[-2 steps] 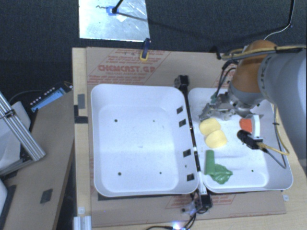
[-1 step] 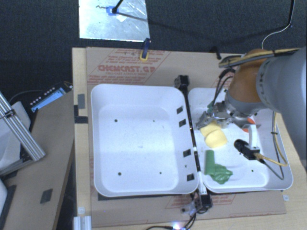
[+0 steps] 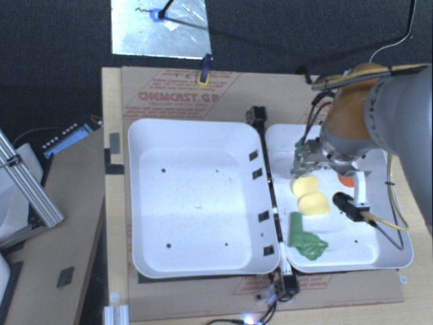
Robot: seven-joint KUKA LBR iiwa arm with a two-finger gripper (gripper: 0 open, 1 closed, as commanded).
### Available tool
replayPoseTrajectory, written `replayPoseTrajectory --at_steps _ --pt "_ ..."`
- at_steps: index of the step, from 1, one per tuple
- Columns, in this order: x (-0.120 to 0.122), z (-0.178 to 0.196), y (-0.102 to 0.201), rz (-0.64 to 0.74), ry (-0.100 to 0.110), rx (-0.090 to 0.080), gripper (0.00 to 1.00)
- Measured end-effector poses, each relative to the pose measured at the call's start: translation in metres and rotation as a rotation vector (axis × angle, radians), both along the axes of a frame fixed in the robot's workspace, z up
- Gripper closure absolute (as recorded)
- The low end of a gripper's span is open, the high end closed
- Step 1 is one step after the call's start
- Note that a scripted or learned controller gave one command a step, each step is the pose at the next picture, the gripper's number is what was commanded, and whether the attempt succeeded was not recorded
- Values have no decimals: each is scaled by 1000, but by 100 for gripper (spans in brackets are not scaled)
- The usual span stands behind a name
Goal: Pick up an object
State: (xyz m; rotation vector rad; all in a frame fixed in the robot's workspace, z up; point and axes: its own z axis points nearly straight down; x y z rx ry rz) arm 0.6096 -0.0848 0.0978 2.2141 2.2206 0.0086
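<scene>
The arm [image 3: 402, 110] comes in from 3 o'clock and bends down over the right bin [image 3: 392, 252], with the orange band [image 3: 348, 110] just above the wrist. The gripper [image 3: 306, 162] hangs at about 10 o'clock in that bin, close to the wall it shares with the left bin [image 3: 196, 181]. Whether the jaws stand apart or together cannot be told from this angle.

A yellow lump [image 3: 304, 185] lies just at 6 o'clock of the gripper, so near that I cannot tell whether they touch. A second lump [image 3: 314, 204], also yellow, rests against the first at its 5 o'clock. Further toward 6 o'clock a green piece [image 3: 304, 239] lies beside the bin's 9 o'clock wall, and its lower end spreads toward 3 o'clock. A small orange thing [image 3: 346, 179] shows near the bin's centre, partly hidden behind the wrist.

Both bins sit on a cardboard sheet [image 3: 179, 95] with red print. At 12 o'clock of the view, beyond the cardboard, a foil sheet [image 3: 159, 19] lies on the dark floor.
</scene>
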Motion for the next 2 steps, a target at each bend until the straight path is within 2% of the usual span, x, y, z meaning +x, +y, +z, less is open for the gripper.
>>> replayPoseTrajectory --at_steps 1,2 --pt "-80 238 -3 0 -8 -1 100" --pt "-124 235 64 8 6 3 100"
